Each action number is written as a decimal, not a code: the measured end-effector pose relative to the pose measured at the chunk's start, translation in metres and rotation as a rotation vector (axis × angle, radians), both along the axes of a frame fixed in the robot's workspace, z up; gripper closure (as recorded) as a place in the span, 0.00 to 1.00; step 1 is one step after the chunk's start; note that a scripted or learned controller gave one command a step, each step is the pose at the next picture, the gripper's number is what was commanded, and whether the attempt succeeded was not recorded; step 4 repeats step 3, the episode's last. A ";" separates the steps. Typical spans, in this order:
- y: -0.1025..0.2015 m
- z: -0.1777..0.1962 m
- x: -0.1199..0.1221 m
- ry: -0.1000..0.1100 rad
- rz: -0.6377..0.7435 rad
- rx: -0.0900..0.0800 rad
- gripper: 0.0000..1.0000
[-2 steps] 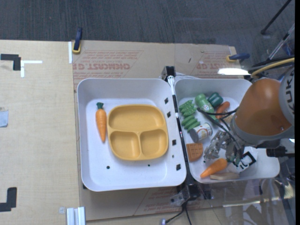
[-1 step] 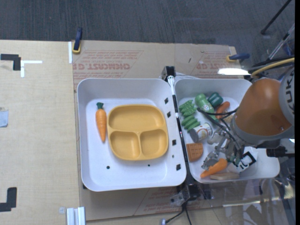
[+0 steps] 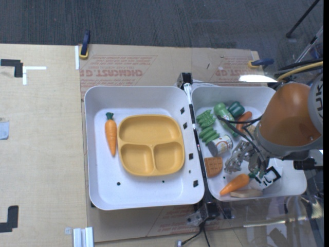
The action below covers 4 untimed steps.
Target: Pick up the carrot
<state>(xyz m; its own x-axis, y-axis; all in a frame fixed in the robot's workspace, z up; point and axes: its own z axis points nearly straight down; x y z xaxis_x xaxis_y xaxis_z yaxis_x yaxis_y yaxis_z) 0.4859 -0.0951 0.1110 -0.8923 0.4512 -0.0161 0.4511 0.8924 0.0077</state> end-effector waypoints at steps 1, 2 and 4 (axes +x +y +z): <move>0.000 0.000 0.000 0.000 -0.001 0.000 0.00; -0.012 -0.017 -0.004 0.005 0.257 -0.003 0.00; -0.012 -0.008 -0.001 0.000 0.252 -0.004 1.00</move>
